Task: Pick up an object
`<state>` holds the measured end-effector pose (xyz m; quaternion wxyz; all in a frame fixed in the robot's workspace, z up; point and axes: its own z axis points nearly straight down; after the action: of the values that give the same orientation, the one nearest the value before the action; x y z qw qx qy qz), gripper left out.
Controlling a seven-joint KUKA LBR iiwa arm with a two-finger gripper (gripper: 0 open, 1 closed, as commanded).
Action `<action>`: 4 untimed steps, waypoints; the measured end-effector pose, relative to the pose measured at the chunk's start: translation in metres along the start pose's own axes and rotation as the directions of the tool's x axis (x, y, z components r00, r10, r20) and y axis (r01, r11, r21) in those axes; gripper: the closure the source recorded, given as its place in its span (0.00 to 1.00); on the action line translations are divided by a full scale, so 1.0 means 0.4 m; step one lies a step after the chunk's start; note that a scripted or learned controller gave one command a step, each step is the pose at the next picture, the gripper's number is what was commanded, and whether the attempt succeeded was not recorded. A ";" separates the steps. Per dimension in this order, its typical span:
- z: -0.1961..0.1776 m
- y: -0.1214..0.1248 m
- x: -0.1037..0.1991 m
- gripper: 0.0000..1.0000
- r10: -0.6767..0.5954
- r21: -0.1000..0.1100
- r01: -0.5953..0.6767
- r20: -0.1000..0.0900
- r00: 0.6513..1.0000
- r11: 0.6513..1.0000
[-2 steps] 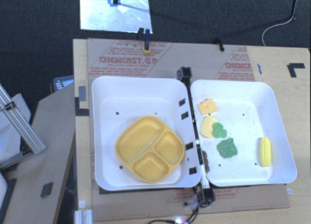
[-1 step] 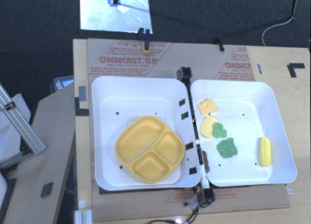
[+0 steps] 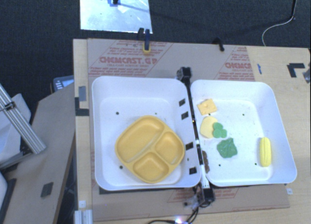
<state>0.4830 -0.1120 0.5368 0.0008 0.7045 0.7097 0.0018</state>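
In the camera view, a yellow divided tray (image 3: 149, 154) is seated in the left bin (image 3: 109, 94). In the right bin (image 3: 272, 101) are located a cheese wedge (image 3: 207, 106), a pale slice (image 3: 207, 127) overlapped by a small green piece (image 3: 219, 131), a leafy green piece (image 3: 227, 148) and a corn cob (image 3: 265, 151). Item identities are hard to confirm.

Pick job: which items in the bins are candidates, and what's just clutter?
Candidates, right bin:
yellow corn cob
cheese square
pale yellow piece
small green piece
green leafy piece

Possibly also, left bin:
yellow divided plate

Clutter:
printed cardboard sheet
foil square on the floor
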 end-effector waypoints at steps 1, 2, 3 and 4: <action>0.008 0.241 -0.148 1.00 0.008 0.000 -0.008 0.005 1.000 1.000; 0.004 0.398 -0.243 1.00 0.007 -0.003 -0.007 0.006 1.000 1.000; -0.002 0.118 -0.240 1.00 0.010 0.000 -0.010 0.003 1.000 1.000; 0.004 0.233 -0.236 1.00 0.002 0.000 -0.002 0.004 1.000 1.000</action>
<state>0.5767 -0.2059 0.5352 0.0023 0.7051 0.7091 0.0005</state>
